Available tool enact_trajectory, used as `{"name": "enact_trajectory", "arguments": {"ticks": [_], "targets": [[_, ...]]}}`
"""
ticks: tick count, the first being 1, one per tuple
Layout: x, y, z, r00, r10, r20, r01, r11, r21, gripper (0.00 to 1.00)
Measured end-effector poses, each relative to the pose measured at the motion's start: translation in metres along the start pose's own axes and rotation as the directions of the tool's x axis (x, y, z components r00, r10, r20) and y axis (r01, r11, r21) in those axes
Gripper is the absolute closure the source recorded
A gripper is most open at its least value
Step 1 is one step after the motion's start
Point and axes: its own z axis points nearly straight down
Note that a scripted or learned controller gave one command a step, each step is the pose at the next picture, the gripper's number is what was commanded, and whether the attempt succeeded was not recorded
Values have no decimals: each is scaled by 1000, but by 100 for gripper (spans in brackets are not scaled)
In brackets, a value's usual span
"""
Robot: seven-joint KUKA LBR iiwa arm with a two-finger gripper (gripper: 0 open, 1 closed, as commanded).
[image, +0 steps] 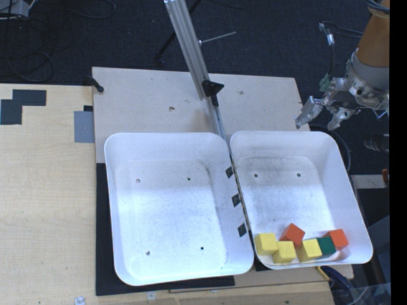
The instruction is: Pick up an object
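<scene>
Several small blocks lie clustered in the near corner of the right bin (337, 151): a yellow cube (266, 242), a second yellow cube (285, 252), a third yellow cube (311, 249), a red-orange block (292, 233), a green block (327, 244) and an orange block (338, 237). My gripper (321, 115) hangs above the right bin's far right corner, well away from the blocks. Its fingers are spread open with nothing between them.
The left bin (121, 170) sits beside the right one, with black clips along the shared wall (234, 199). A slanted aluminium rail (191, 49) rises behind the bins. The grey arm with its orange band (375, 37) enters from the upper right.
</scene>
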Motion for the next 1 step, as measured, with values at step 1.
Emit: {"name": "enact_trajectory", "arguments": {"ticks": [1], "targets": [[5,0,10,1000,4,0,-4,1000,0,0]]}}
